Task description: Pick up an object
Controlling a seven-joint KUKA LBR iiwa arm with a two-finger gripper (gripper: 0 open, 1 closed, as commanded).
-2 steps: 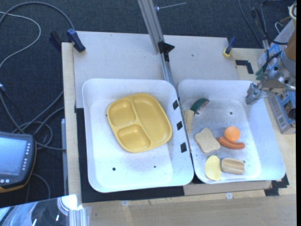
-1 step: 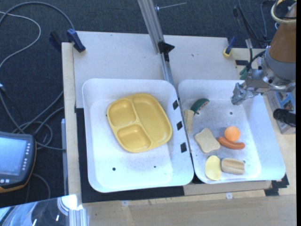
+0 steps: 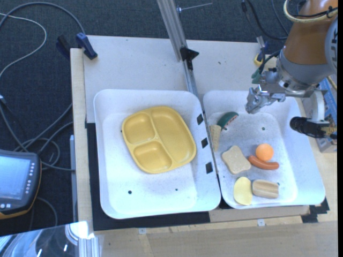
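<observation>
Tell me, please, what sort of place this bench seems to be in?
Probably a robotics lab: a robot arm reaches over two white bins holding toy food and a yellow tray, with loose cables on the dark floor.

A yellow divided tray (image 3: 158,140) lies in the left bin (image 3: 107,197). Far left on the desk (image 3: 134,63) sits a blue clamp (image 3: 86,45); a screen (image 3: 16,181) stands left.

Dark carpet floor (image 3: 32,63), trailing cables (image 3: 21,23)
</observation>
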